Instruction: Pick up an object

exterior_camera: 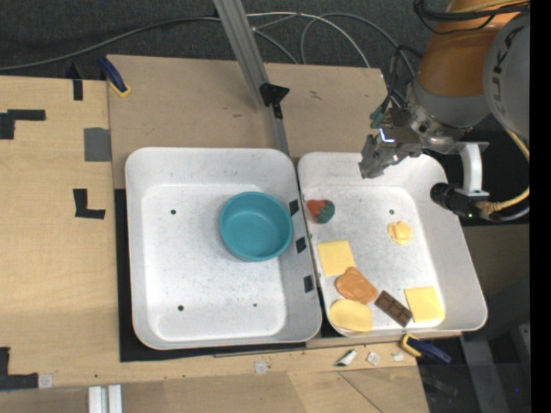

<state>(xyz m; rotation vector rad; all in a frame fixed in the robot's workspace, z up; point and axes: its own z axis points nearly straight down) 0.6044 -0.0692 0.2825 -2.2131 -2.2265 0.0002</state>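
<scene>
My gripper hangs over the far edge of the right bin, with nothing seen between its fingers. Below it in that bin lie a small red and teal object, a small yellow piece, a yellow square, an orange lump, a pale yellow round piece, a brown bar and another yellow square. The left bin holds a teal bowl.
A grey metal post slants up behind the bins. Cables trail over the dark floor at the back. Blue and yellow clamps sit at the bench's corners. The arm's orange band looms at the upper right.
</scene>
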